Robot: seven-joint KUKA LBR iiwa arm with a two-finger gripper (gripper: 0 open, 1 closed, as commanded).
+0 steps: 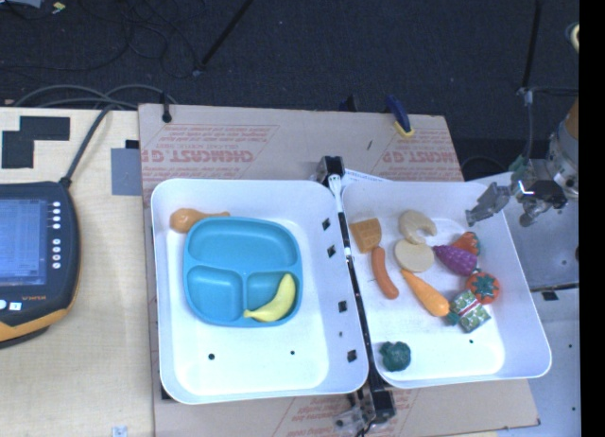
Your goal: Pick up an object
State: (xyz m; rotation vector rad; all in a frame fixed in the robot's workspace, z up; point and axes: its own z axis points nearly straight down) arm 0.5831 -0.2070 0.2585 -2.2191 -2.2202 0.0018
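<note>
My claw [501, 201] hangs at frame right with fingers apart, empty, nearest the purple toy [455, 258]: probably light, stiff, slick, best pinched across its middle.

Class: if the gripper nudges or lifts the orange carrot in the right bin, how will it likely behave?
The carrot looks like a smooth, tapered toy, so probably stiff and light. Its rounded body may roll or pivot when pushed, possibly into the sausage beside it.

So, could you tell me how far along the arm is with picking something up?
Nothing looks picked yet. The end effector hovers at the right bin's upper right edge, with nothing visible between its fingers. The carrot, sausage and broccoli lie in that bin. Descent, grasp and lift remain.
</note>
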